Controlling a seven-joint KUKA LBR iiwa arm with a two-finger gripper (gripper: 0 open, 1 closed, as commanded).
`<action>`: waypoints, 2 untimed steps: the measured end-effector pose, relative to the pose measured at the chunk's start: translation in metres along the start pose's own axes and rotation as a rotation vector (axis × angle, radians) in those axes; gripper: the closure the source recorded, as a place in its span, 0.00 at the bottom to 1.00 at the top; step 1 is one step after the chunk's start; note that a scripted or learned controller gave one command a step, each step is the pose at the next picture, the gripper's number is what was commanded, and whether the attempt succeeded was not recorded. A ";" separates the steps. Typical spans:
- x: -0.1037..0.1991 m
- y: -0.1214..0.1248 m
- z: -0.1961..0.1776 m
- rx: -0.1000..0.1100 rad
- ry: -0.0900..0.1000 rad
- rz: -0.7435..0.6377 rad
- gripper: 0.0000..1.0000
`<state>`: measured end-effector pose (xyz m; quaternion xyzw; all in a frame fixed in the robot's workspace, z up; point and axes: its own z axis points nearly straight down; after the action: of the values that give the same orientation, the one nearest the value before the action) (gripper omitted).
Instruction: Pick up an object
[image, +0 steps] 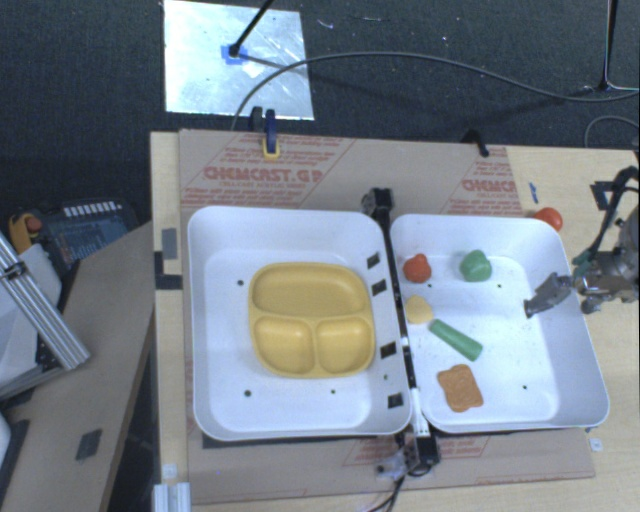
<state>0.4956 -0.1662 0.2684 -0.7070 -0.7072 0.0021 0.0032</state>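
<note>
- Starting at the far left, I saw a grey side table (80, 330) with an aluminium rail (40, 310) lying across it, well apart from my work.
- On the bench, a cardboard sheet (330, 165) printed with red lettering lay under both bins, and a blue and yellow clamp (268, 130) gripped its far edge.
- The left bin (215, 400) held a yellow divided plate (308, 318) with three compartments, resting about in the middle of the floor.
- A row of black clips (385, 290) ran along the seam where the two bins touched.
- The right bin (570, 400) held the loose things I might pick: a small red tomato-like piece (417, 267) near the seam, a green pepper-like piece (476, 265) just to its right, a pale yellow lump (418, 310) below them, a long green cucumber-like piece (456, 338) lying at a slant just beside that lump, and an orange toast-like slab (460, 388) nearest the front wall.
- An orange ball (547, 217) sat outside the right bin, near its far corner.
- My gripper (545, 296) hung over the right side of the right bin, pointing left, well apart from every piece and holding nothing; I could not tell from this angle whether it was spread or closed.
</note>
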 end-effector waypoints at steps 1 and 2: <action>0.000 0.002 -0.005 -0.009 -0.002 -0.003 0.00; -0.001 0.003 0.036 -0.008 -0.001 -0.001 0.00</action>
<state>0.4981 -0.1676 0.2319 -0.7068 -0.7075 -0.0001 -0.0001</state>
